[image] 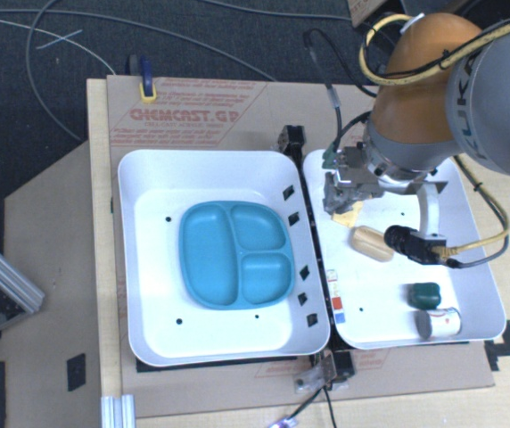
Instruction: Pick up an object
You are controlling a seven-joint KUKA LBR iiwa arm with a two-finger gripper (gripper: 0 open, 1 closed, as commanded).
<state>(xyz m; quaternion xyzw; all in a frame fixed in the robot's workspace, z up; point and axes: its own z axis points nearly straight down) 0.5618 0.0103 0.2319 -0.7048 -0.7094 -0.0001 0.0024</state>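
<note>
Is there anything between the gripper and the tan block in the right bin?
Yes, one small thing. A pale yellow piece lies right by the gripper, on its side toward the tan block. Apart from it, only bare floor of the right bin shows between them.

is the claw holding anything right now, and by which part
Cannot tell: the claw sits against a small pale yellow piece in the right bin, but no hold on it shows.

The grey arm [503,87] reaches in from two o'clock, its orange band [429,45] above the wrist, the claw [341,196] pointing downward.
</note>
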